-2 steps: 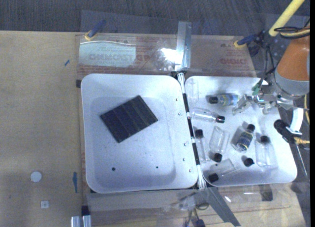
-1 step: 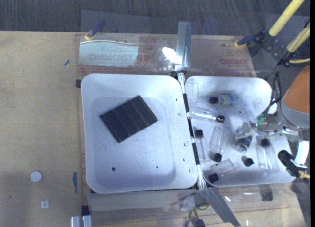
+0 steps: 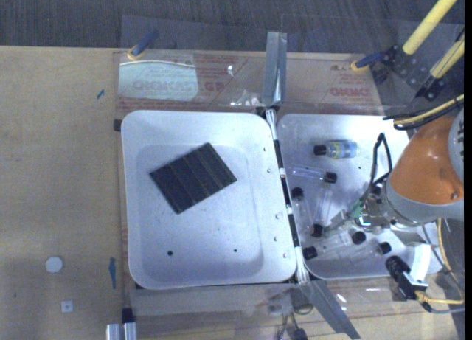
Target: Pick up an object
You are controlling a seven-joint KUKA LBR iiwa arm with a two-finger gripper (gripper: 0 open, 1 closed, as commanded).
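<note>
clear black-capped tubes (image 3: pixel 322 177) in right bin (image 3: pixel 295 128), end effector (image 3: pixel 359 217) over them, grip unclear

the grey arm (image 3: pixel 435 184) enters from the right, its orange band (image 3: pixel 422 172) bulging above the wrist and a black cable looping over it. the wrist angles down and to the left, ending in the gripper (image 3: pixel 359 219), which sits low and is too small and cluttered to read.
</note>
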